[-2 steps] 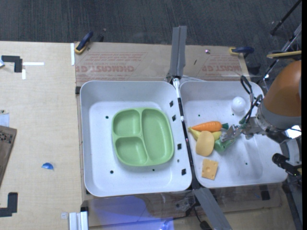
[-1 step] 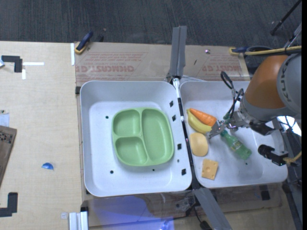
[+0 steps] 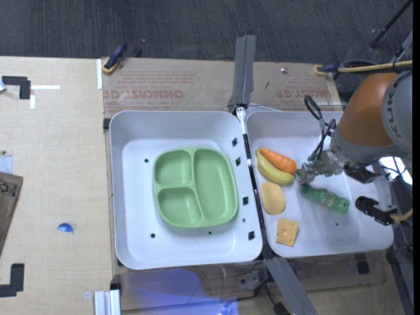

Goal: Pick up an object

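Mirrored "CHEMGAZ" cardboard (image 3: 154,84) behind bins

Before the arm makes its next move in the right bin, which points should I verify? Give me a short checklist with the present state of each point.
1. End effector is over the right bin: ok.
2. End effector is near a target: ok, it sits between the banana and the green bottle.
3. An object is held between the fingers: cannot tell.
4. Neighbours leave room: not ok, the carrot touches the banana.
5. Other objects lie apart from the end effector: ok, the potato and the cheese piece are nearer the camera.
6. Green tray is in the left bin, apart from the arm: ok.
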`<state>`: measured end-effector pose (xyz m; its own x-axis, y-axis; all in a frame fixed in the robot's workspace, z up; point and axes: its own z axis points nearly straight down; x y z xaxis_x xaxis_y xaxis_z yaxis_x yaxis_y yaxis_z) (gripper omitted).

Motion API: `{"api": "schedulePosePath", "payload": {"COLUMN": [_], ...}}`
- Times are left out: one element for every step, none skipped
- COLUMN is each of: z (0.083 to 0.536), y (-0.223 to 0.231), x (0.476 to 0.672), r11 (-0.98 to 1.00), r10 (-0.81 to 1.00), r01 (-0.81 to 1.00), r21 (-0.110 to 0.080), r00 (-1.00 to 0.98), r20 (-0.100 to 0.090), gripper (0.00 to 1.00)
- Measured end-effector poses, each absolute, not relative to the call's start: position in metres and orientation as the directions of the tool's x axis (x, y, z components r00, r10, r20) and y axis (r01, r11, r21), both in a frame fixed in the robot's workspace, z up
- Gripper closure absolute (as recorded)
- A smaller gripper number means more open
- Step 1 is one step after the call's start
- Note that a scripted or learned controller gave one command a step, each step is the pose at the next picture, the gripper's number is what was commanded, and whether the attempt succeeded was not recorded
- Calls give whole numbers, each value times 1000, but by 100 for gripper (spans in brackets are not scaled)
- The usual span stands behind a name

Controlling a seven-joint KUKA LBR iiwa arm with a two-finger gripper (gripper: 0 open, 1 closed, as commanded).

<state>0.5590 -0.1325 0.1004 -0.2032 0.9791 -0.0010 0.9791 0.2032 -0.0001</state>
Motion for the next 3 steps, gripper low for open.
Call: {"api": "schedulePosePath", "payload": {"z": [100,109,91], "y": [-132,-133,-101], "x": [559,559,617], "r11": [203,201,379], "r10": [979,980,925], "r01": [979,980,925], "r21": [0,-1,0], "r00": [-203,-201,-379], "r20": [-1,-1,-2], "gripper": [0,100,100]}}
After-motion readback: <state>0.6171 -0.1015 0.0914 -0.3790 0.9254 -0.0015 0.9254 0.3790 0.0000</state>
